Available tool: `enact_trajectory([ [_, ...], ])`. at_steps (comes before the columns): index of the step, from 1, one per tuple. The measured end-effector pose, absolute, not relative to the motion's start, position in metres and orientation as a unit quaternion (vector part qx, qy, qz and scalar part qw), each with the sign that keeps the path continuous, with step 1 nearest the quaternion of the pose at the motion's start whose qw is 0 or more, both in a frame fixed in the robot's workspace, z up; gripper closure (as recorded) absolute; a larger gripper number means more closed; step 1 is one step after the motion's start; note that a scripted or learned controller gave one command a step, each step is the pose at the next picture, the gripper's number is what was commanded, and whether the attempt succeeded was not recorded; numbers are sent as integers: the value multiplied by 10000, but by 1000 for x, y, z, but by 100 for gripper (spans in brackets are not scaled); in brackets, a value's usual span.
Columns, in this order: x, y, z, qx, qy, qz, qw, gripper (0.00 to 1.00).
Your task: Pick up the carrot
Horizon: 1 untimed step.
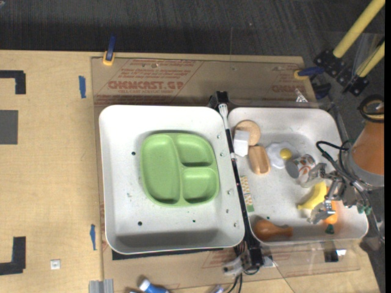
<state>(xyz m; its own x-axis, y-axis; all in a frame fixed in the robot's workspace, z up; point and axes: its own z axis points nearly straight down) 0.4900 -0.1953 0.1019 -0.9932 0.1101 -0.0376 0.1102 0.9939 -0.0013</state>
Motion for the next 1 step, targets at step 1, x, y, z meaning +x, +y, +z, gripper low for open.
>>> enact_trajectory([
  [1,486,-215,89,-1243,9922,-16,110,0],
])
